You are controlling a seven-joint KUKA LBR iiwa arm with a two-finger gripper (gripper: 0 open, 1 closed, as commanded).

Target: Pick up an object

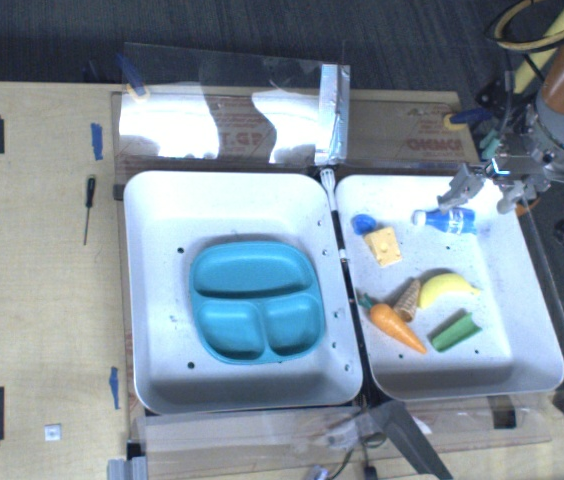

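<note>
Two shallow white bins sit side by side on the bench; the left bin (152, 268) holds a blue divided tray (255, 300), the right bin (522, 348) holds the candidate objects. These are a small blue bottle (449, 220) near the far wall, a blue piece (363, 224) touching a yellow cheese wedge (386, 247), a banana (446, 287), a cone-shaped item (407, 299), a carrot (398, 328) and a green block (451, 331). The gripper (489, 189) hangs at the far right corner of the right bin, just above the bottle, its fingers spread apart with nothing between them. Judged progress: early; no object is grasped or lifted. The bottle appears the likely target, though contact cannot be resolved at this slant. Closing and lifting remain.
</note>
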